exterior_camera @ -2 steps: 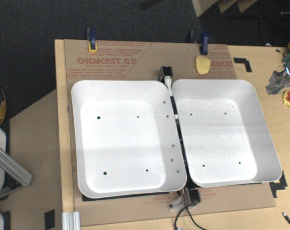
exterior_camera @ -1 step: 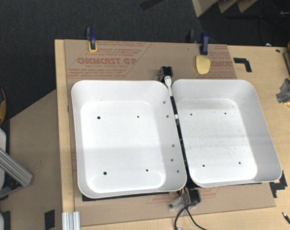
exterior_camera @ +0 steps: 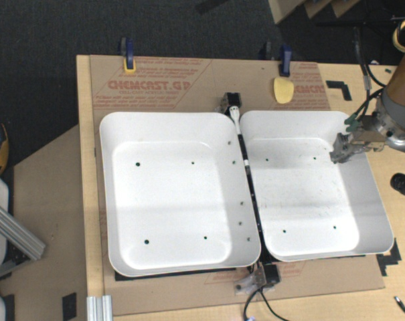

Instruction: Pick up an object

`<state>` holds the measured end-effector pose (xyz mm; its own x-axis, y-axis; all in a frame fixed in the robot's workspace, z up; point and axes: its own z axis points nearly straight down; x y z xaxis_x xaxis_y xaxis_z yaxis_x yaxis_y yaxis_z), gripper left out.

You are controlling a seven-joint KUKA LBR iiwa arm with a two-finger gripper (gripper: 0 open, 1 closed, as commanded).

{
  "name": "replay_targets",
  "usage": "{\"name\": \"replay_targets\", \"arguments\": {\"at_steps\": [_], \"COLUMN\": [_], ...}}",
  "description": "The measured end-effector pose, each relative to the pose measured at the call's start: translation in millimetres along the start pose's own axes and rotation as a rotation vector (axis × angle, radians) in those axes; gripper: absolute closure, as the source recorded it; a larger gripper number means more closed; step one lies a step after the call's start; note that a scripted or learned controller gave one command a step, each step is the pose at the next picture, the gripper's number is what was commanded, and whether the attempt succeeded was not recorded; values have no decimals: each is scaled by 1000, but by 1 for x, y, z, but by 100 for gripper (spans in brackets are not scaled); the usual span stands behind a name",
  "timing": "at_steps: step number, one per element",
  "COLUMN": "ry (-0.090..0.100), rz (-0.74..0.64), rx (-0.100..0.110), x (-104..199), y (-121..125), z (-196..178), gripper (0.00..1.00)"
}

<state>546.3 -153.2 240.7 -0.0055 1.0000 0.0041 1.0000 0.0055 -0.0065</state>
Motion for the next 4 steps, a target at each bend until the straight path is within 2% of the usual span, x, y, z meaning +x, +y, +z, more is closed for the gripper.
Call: {"name": "replay_targets", "arguments": {"at_steps": [1, 2, 4], "ry": [-7, -1, -4], "rz": [-3, -3, 7], "rx": [-28, 0, -4], "x": [54, 135, 134], "y": [37, 54, 17], "z": [-168, -96, -91], "gripper": [100, 100, 100]}}
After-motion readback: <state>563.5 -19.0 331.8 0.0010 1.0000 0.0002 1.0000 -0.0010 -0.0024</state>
